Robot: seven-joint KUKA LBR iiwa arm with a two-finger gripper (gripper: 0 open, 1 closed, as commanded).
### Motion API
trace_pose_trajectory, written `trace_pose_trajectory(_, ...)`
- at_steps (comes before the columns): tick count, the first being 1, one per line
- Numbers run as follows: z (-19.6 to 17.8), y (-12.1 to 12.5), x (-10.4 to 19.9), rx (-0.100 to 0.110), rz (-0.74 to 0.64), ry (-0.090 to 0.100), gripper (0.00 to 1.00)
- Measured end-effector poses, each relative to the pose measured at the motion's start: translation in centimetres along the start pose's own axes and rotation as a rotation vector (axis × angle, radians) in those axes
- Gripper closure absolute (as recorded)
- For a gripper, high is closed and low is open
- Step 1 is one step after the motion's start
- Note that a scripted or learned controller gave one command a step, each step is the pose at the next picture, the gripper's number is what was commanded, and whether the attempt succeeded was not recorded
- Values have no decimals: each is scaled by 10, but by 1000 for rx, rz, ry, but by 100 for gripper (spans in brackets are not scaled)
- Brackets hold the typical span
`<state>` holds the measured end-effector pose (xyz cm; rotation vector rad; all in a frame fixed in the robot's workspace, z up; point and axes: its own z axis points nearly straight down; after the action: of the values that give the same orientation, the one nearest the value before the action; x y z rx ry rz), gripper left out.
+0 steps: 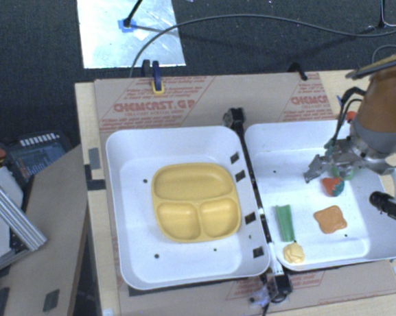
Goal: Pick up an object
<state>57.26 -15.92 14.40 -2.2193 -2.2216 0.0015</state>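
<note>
In the right bin (pixel 299 138), my gripper (pixel 332 171) hangs low over a small red and teal object (pixel 333 186), which peeks out just below it. The gripper's body covers the top of that object. An orange square piece (pixel 329 219) lies a little nearer the front. A green stick (pixel 285 222) rests by the bin's left wall, with a pale yellow lump (pixel 294 252) at the front-left corner.
The left bin (pixel 129 194) holds a yellow three-compartment plate (pixel 191 201). A black divider with clips (pixel 250 184) runs between the bins. The arm's orange band (pixel 386 99) rises over the right bin's far right side. Cables trail across the dark floor behind.
</note>
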Motion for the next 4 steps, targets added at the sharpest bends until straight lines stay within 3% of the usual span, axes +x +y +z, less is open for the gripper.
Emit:
trace_pose_trajectory(1,-13,1,0,-6,0,-2,100)
trace_pose_trajectory(2,-58,3,-6,-8,-2,-2,100)
trace_pose_trajectory(3,-64,4,-6,-4,-2,-1,100)
trace_pose_trajectory(4,-73,11,56,-5,-9,1,100)
